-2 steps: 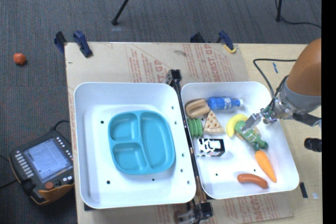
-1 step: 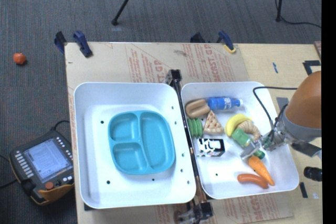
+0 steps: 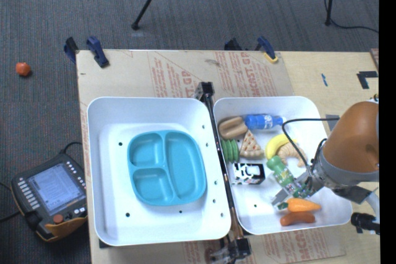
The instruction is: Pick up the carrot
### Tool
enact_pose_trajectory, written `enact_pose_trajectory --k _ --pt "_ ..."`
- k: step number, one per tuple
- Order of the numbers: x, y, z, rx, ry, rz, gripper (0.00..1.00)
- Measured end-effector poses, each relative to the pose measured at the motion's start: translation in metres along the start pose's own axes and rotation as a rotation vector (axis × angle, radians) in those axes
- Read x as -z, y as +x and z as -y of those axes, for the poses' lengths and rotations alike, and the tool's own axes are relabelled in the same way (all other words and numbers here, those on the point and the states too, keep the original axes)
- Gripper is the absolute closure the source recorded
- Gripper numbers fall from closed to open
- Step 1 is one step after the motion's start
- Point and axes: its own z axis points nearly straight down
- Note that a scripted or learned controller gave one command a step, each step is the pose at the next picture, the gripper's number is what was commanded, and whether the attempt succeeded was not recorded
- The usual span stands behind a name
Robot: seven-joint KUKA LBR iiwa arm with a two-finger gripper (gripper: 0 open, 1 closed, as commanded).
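Just beside the claw, on its near side, the small orange plastic carrot with a green stub is seen lying in the right shallow white bin, not gripped. Claw state can't be told. Step judged: approach; next, claw to be centred over carrot & lowered.

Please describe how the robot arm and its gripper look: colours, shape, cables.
The arm ends in a rounded orange band over a grey wrist section. A thin black cable loops from it across the right bin. The gripper is small, grey and dark, with details too blurred to make out.
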Motion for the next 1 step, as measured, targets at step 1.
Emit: enact_pose_trajectory --k 1 --pt "0.0109 0.0493 -0.0253 0.076 0.0 -0.001 0.0"
